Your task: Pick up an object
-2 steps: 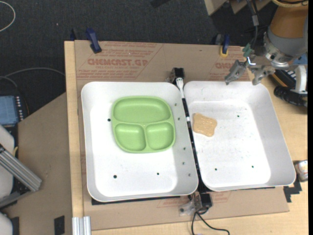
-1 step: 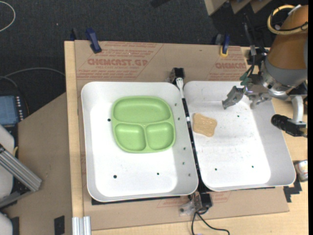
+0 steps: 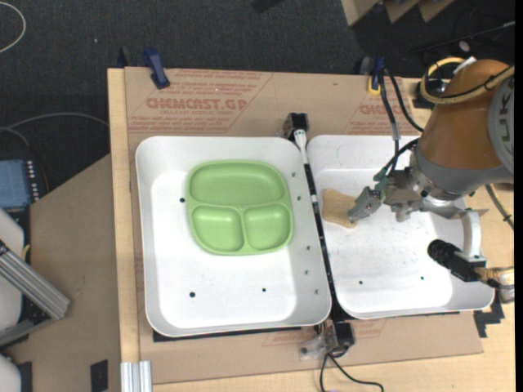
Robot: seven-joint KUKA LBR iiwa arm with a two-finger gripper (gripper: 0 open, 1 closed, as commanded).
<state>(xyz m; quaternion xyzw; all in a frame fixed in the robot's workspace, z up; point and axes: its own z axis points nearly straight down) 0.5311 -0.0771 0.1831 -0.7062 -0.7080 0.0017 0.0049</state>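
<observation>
A tan block (image 3: 337, 206) lies in the right bin (image 3: 409, 300), close to its left wall. A light green divided plate (image 3: 240, 206) rests in the left bin (image 3: 172, 292). My gripper (image 3: 381, 209) hangs over the right bin just right of the tan block. It is open, and its left finger (image 3: 359, 207) is at the block's right edge. Nothing sits between the fingers. The grey arm with its orange band (image 3: 466, 121) comes in from the right.
A black cylindrical part (image 3: 451, 260) of the arm sticks out low over the right bin's right side. The divider wall (image 3: 315, 219) between the bins runs just left of the tan block. Cables and clamps sit at the bench's far edge.
</observation>
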